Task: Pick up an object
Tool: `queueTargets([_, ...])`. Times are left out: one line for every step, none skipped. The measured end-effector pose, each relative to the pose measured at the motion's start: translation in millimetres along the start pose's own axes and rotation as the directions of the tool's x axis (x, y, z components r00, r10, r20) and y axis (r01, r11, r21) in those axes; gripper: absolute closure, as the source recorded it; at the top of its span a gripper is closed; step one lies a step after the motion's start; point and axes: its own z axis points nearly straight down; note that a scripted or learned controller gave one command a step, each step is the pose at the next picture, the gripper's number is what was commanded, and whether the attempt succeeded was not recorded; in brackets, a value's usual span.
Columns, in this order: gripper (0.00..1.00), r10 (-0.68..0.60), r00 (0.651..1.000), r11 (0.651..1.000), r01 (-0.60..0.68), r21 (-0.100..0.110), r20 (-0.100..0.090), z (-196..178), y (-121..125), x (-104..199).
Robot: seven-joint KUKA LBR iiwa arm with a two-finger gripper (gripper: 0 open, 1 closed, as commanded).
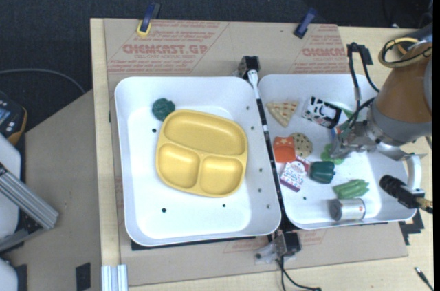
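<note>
Two white bins are seen on the bench (103,145). The end effector (338,151) is lowered in the right bin (302,214), just above a dark green object (322,171); its grip cannot be told. A closing grasp is judged next.

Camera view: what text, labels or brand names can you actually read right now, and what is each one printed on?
"CHEMCAST G.P", red print on the brown protective sheet behind the left bin.
"CHEMCAST", same red print, partly cut off, on the sheet behind the right bin.
Small red and white packet in the right bin: printed, too small to read.
Black and white item near the gripper: markings blurred, unreadable.
</note>
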Motion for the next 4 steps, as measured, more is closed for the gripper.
queueTargets([1.0, -0.001, 1.0, 1.0, 0.001, 0.0, 0.002, -60.4, -3.3, -6.6])
queueTargets([1.0, -0.002, 1.0, 1.0, 0.002, -0.001, 0.003, -122.8, -2.3, -13.7])
queueTargets([1.0, -0.002, 1.0, 1.0, 0.002, 0.004, 0.001, -127.2, -1.6, -14.0])
queueTargets([1.0, -0.005, 1.0, 1.0, 0.005, 0.011, -0.004, -134.5, -25.9, 28.1])
